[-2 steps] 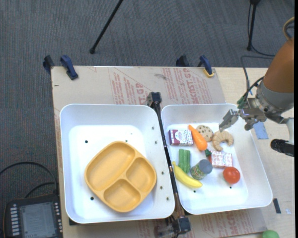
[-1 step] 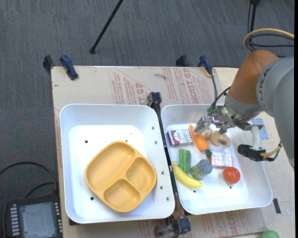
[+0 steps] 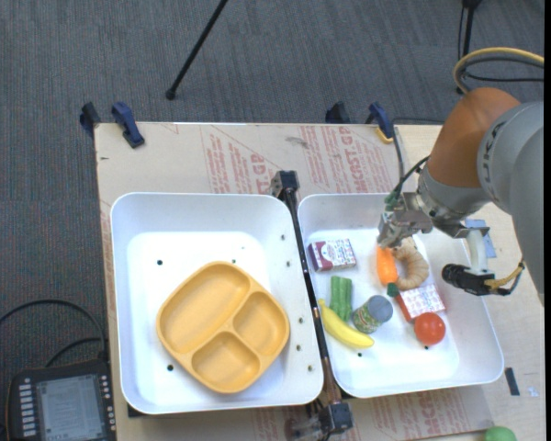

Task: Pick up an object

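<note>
Hovering low over the right bin (image 3: 477, 361), gripper (image 3: 397, 232) sits just above the carrot (image 3: 387, 265) and the beige pastry-like toy (image 3: 411, 266); can't tell its state. Nothing seen held. Carrot looks like the pick target, touching the pastry. Best bet: descend straight over carrot's middle, straddle its narrow width, avoid nudging the red-white box (image 3: 333, 254).

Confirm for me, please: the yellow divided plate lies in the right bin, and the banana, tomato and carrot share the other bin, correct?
Not quite: the camera view shows the yellow divided plate in the left bin. The banana, tomato and carrot do share the other bin.
</note>
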